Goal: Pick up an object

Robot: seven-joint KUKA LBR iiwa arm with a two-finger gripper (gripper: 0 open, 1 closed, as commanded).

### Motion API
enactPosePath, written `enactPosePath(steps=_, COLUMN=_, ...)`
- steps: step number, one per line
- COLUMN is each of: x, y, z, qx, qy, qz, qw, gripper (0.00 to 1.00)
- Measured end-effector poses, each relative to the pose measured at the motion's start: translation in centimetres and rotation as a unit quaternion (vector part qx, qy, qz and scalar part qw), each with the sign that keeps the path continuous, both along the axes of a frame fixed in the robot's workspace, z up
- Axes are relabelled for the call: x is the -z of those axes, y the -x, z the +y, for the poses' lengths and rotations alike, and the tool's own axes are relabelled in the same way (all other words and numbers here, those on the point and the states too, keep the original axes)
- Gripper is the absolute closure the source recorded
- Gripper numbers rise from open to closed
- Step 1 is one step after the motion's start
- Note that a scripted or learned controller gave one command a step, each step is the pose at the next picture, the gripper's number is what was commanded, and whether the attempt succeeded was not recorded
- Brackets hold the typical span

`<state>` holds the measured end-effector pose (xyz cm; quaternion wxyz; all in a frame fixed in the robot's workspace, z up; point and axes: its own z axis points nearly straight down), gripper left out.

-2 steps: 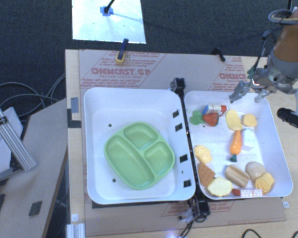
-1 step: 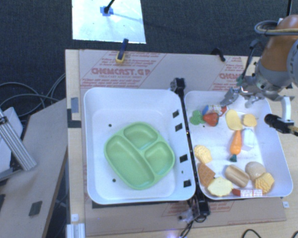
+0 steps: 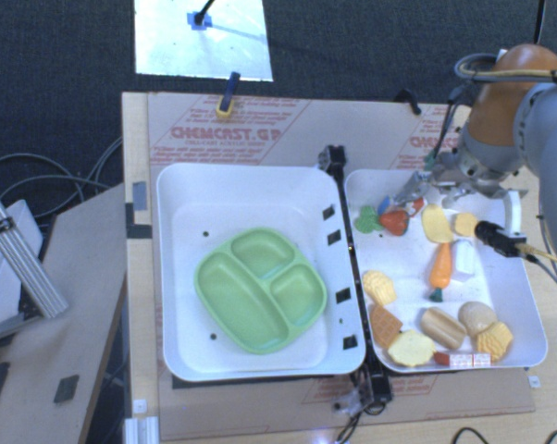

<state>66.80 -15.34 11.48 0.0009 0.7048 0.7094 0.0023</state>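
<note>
The right bin [image 3: 528, 326] holds several toy foods. A red piece [image 3: 395, 222] lies beside a green one [image 3: 366, 218] at its far left. Close by are a yellow slice [image 3: 436, 225], an orange carrot [image 3: 440, 266] and a white block [image 3: 464, 259]. Along the near side lie a bread roll [image 3: 442, 327], a tan egg [image 3: 476, 316] and a brown cracker [image 3: 385, 325]. My gripper [image 3: 410, 192] hangs over the far end of this bin, just above and right of the red piece, and nothing is visibly held in it.
The left bin [image 3: 181, 202] holds a green divided plate [image 3: 260, 289]. A black clip bar [image 3: 343, 248] runs between the two bins. The arm's grey body [image 3: 528, 128] and a black cable [image 3: 501, 239] cross the far right corner of the right bin.
</note>
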Motion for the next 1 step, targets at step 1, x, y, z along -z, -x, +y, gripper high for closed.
enactPosePath(steps=1, x=-0.1, y=-0.34, z=-0.15, qx=0.0, qy=0.0028, qz=-0.007, qw=1.0, gripper=0.0)
